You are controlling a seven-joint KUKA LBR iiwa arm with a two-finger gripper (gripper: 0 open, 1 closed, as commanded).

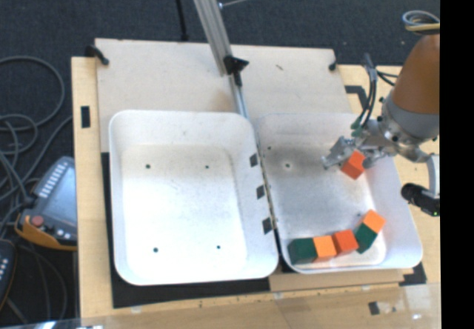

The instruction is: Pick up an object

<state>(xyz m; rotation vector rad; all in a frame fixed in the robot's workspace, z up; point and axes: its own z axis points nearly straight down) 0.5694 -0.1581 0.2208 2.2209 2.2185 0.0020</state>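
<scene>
My gripper (351,158) hangs over the upper right part of the right bin (311,187), reaching in from the right. An orange-red block (354,164) sits between its fingers, lifted off the bin floor. Along the right bin's front edge lie several more blocks: a dark green one (301,250), an orange one (324,247), a red-orange one (345,241), another green one (364,237) and an orange one (374,221).
The left bin (185,194) stands beside the right one. A slanted aluminium post (211,12) rises from the back of the bench between the bins. Cables and a handheld pendant (52,201) lie off the bench to the left.
</scene>
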